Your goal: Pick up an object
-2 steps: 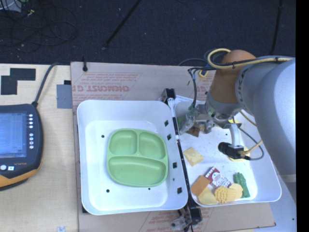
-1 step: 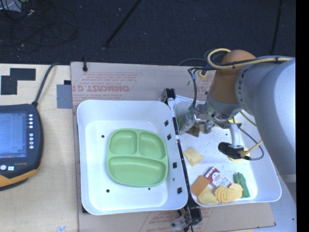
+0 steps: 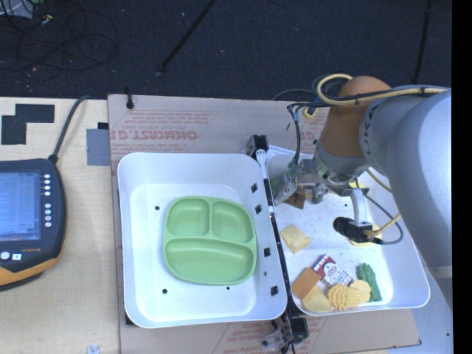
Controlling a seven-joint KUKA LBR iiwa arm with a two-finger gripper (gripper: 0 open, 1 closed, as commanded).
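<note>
My gripper (image 3: 299, 190) sits at upper left of the right bin (image 3: 413, 286), possibly over a small item. Divided plate (image 3: 209, 240) centred in left bin (image 3: 140, 198). Toy food pile (image 3: 335, 286) lower middle of right bin; wedge (image 3: 295, 238) above it.

pincer (image 3: 295, 190): its tips sit low in the right bin's far left corner, too small and dark to tell their spacing or whether anything lies between them.
arm (image 3: 413, 168): cut off by the right edge; its bulk hides the right bin's far right part.
right bin (image 3: 413, 297): far wall and right rim covered by the arm.
brown thing (image 3: 289, 197): at the pincer tips, too blurred to name.
toy pile (image 3: 335, 282): pieces overlap at the near wall; shapes partly hidden by one another.
tablet (image 3: 26, 216): cut off by the left edge.
</note>
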